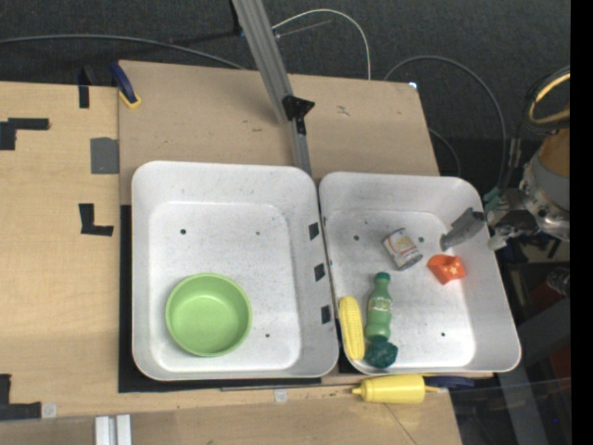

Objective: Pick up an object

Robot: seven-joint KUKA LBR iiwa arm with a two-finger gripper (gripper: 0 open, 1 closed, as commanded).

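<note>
Camera view: we see the gripper (466, 226) at the right bin's (482, 341) right rim, its state beyond our telling. Inside that bin, an orange object (447, 268) lies just below the gripper, with a small box (402, 247), green bottle (379, 310) and corn cob (351, 326) further left.

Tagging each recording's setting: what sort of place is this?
Likely a robotics lab bench for grasping trials: two white bins side by side, toy food such as a corn cob, and loose cables behind.

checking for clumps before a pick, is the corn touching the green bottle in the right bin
Cannot tell. In the camera view the corn lies right beside the green bottle, with no plain gap or clear contact between them.
</note>
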